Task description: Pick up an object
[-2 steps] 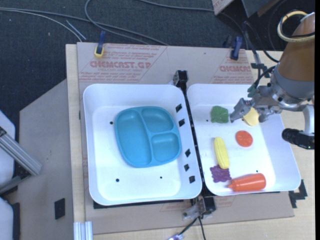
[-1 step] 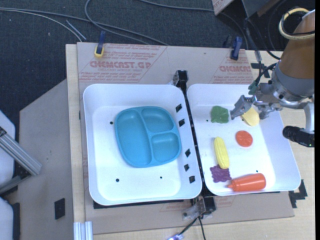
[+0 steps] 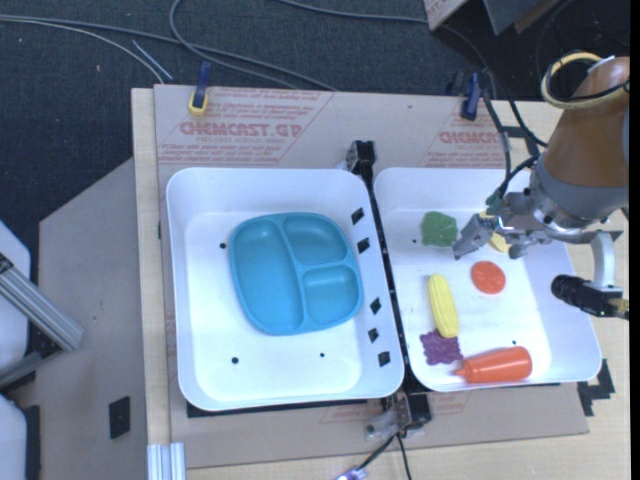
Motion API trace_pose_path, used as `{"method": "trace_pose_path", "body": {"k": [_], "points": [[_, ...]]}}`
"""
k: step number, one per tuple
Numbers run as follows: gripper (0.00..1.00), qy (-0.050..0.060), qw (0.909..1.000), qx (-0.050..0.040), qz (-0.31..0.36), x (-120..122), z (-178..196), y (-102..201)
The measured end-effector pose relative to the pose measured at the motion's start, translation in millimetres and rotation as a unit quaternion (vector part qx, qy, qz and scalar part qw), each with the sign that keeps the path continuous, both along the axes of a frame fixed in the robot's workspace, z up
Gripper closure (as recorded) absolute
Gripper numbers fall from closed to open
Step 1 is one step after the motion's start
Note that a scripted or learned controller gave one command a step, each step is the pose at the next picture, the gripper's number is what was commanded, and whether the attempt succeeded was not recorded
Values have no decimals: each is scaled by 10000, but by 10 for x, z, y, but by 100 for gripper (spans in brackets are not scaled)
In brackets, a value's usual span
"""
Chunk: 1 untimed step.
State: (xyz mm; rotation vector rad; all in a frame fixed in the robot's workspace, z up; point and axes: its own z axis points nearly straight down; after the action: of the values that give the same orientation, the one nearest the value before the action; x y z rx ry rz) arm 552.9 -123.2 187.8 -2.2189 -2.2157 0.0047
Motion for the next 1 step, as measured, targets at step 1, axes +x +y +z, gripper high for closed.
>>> {"method": "trace_pose_path", "body": {"k": [1], "points": [[0, 4, 10000, 3, 4, -22, -630, -24]]}}
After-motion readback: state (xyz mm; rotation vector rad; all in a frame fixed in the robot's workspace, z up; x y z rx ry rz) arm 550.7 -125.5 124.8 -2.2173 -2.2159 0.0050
